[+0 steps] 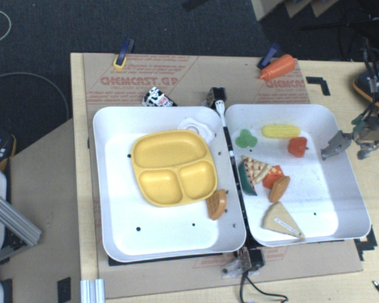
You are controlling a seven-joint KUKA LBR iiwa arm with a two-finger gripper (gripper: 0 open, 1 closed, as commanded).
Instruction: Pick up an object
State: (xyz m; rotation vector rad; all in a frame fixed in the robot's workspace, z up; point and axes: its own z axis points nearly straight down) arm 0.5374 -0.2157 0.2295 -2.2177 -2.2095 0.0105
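The right bin holds several toy foods: a yellow corn cob, a green broccoli piece, a red pepper, a pizza slice, an orange wedge and a pale cheese wedge. My gripper hovers at this bin's right rim, right of the red pepper and apart from every item. Nothing shows in its grasp. In the left bin lie a yellow divided plate and a brown bread piece.
A white ring-shaped piece rests at the left bin's back edge. Outside the bins, on the cardboard bench top, lie an orange carrot, a black-and-white toy and a blue-yellow clamp. A black divider clip sits between the bins.
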